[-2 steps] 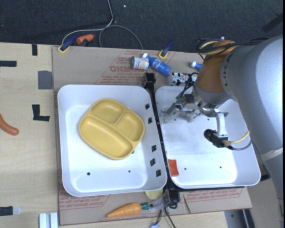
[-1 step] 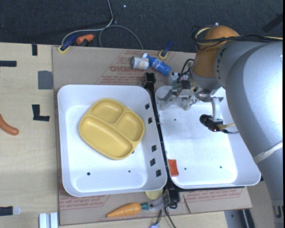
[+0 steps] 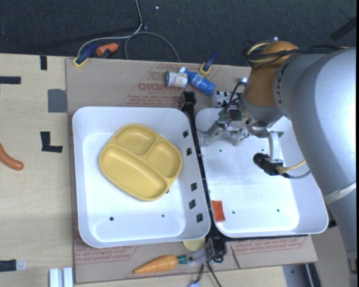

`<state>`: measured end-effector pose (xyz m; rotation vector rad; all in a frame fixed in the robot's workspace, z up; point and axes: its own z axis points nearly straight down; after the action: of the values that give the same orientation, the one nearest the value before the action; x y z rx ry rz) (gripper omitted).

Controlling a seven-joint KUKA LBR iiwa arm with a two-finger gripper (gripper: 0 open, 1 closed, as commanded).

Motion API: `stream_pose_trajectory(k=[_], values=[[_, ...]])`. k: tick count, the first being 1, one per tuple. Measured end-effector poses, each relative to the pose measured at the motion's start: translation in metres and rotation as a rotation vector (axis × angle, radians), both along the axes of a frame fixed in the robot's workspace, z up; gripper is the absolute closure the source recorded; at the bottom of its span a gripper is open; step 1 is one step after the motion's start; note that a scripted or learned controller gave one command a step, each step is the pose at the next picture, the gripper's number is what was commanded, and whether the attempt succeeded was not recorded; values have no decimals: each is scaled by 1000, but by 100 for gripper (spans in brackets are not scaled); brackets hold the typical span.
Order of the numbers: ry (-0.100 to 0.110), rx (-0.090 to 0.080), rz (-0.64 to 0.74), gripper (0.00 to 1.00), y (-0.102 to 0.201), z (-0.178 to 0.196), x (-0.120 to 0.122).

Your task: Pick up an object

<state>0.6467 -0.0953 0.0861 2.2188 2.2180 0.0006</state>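
Yellow divided plate [image 3: 141, 161] lies in left bin [image 3: 87, 178], near centre. Right bin [image 3: 311, 217] holds small orange-red block [image 3: 217, 210] at its near left corner. Gripper [image 3: 222, 131] low over right bin's far left; grip state cannot be told. Toy carrot [image 3: 155, 265] on counter [image 3: 24, 202] before bins.

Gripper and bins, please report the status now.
Gripper low at right bin far edge, nothing seen held. Yellow plate lying in left bin, untouched. Nothing blocking it.
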Motion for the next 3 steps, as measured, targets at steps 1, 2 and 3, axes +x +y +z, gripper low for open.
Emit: stream_pose_trajectory(k=[1,2,3], values=[[2,2,2,0,2,-1,22],[-2,6,7,0,67,105,-33],[10,3,-2,0,49,98,-110]])
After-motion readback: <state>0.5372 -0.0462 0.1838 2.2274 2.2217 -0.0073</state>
